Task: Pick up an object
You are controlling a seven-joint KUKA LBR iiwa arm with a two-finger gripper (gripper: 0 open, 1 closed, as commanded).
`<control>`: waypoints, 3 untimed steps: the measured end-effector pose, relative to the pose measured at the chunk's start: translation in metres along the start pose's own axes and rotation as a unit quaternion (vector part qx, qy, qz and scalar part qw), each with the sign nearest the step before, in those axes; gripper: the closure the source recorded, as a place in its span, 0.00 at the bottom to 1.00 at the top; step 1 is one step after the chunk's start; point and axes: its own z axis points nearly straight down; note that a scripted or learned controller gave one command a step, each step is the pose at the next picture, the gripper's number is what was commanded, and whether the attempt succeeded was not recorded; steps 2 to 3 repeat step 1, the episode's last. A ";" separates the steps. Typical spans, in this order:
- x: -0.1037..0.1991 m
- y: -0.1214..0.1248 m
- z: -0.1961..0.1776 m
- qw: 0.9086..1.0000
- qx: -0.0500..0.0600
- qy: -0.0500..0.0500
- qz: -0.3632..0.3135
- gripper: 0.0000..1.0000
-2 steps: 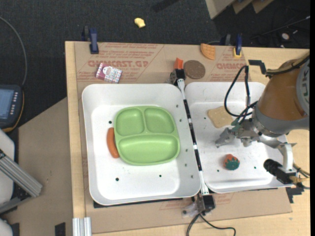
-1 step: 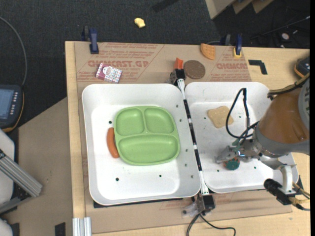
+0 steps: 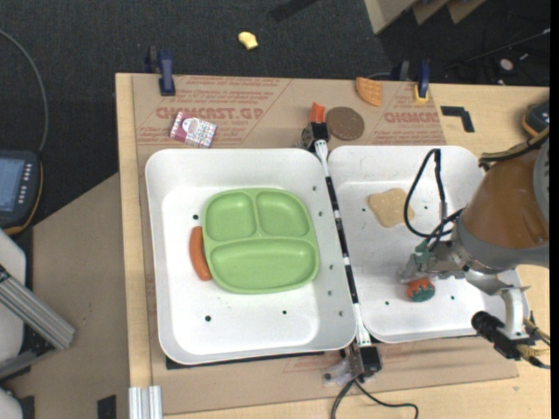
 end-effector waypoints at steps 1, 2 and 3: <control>0.060 0.074 -0.096 1.000 -0.005 0.001 -0.006 1.00; 0.060 0.074 -0.096 1.000 -0.005 0.001 -0.006 1.00; 0.060 0.074 -0.096 1.000 -0.005 0.001 -0.006 1.00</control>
